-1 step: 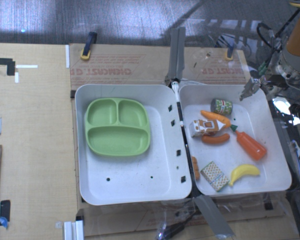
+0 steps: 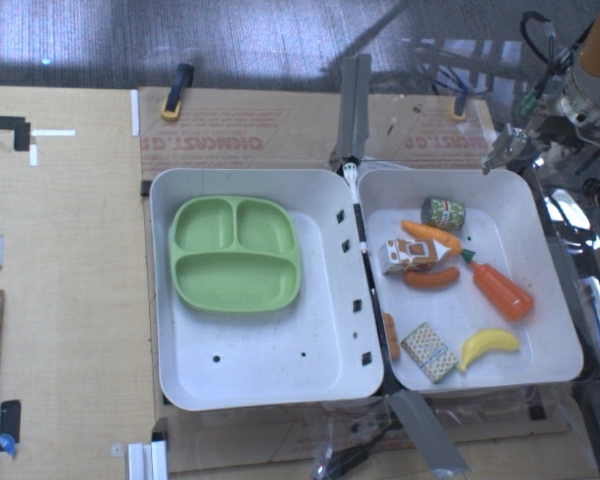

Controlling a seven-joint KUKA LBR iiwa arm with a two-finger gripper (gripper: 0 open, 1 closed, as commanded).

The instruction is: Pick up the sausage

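The sausage (image 2: 432, 278), a short reddish-brown link, lies in the middle of the right bin (image 2: 540, 230). It rests just below a small white and orange carton (image 2: 405, 256) and touches it. My gripper (image 2: 506, 152) hangs above the right bin's far right corner, well away from the sausage and up and to the right of it. Nothing shows in the gripper.
The right bin also holds a green can (image 2: 444, 212), a carrot (image 2: 432, 235), an orange bottle (image 2: 501, 291), a banana (image 2: 489, 346), a patterned box (image 2: 428, 352) and a thin brown stick (image 2: 391, 336) by its left wall. The left bin (image 2: 185, 363) holds a green divided plate (image 2: 236, 254).
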